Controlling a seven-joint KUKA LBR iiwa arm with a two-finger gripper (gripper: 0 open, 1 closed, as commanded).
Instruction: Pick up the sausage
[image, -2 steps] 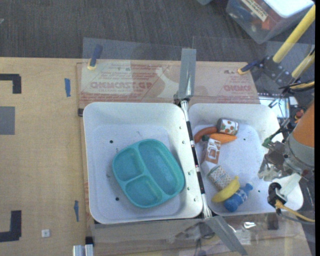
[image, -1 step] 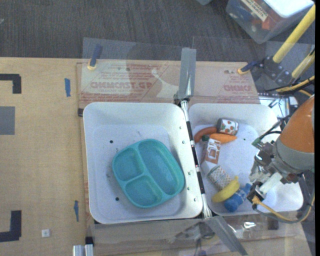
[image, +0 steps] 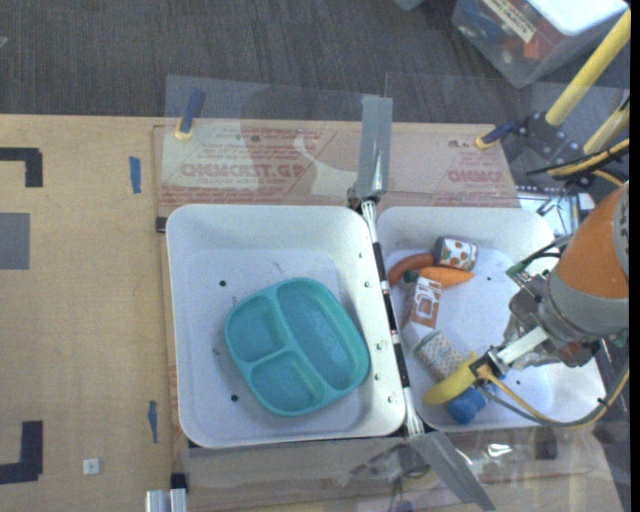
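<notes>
Sausage (image: 408, 266) lies left of the arm (image: 588, 285) leaning over the right bin (image: 478, 312).

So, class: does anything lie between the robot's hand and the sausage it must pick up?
Yes. The carrot and a small carton lie right beside the sausage, on the side facing the hand, so a sideways approach would meet them first.
</notes>
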